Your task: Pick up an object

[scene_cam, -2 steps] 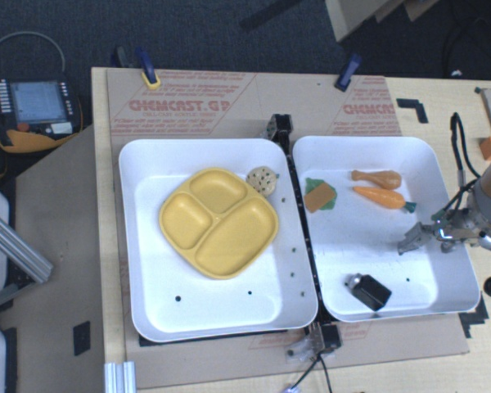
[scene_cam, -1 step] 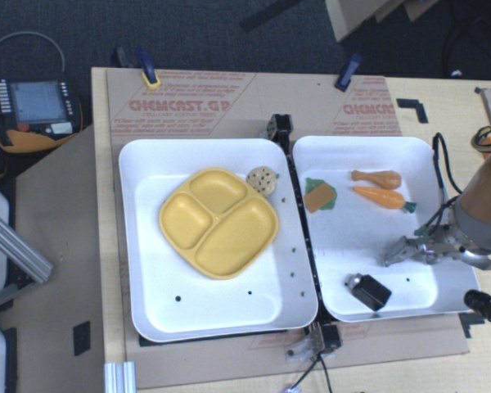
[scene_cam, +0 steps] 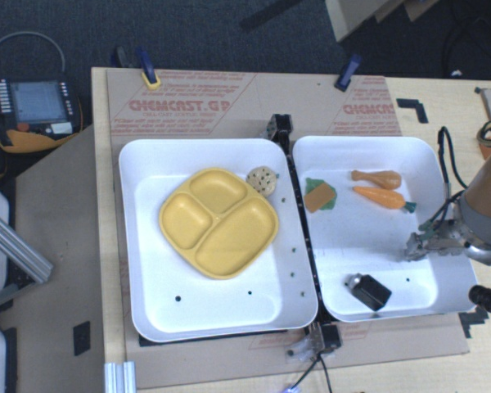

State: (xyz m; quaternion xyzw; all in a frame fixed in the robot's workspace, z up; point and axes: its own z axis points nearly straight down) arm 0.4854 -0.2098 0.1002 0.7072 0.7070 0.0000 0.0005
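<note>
The worktop (scene_cam: 229,97) carries two shallow white bins side by side. In the left bin (scene_cam: 147,293) lies a yellow three-compartment plate (scene_cam: 219,222), turned at an angle, with a small round speckled cookie (scene_cam: 263,179) just beside its upper right rim.

The right bin (scene_cam: 368,158) holds four loose things. Near the top are a brown chicken drumstick (scene_cam: 376,178) and, just below it, an orange carrot (scene_cam: 383,198) with a green tip pointing right. To their left, near the bin's left wall, lies an orange and green toy food piece (scene_cam: 319,196). Near the bottom edge sits a small black block (scene_cam: 369,291), well apart from the others.

The gripper (scene_cam: 420,246) is low over the right part of the right bin, between the carrot and the black block, touching neither. Whether it is spread or closed cannot be told.
</note>
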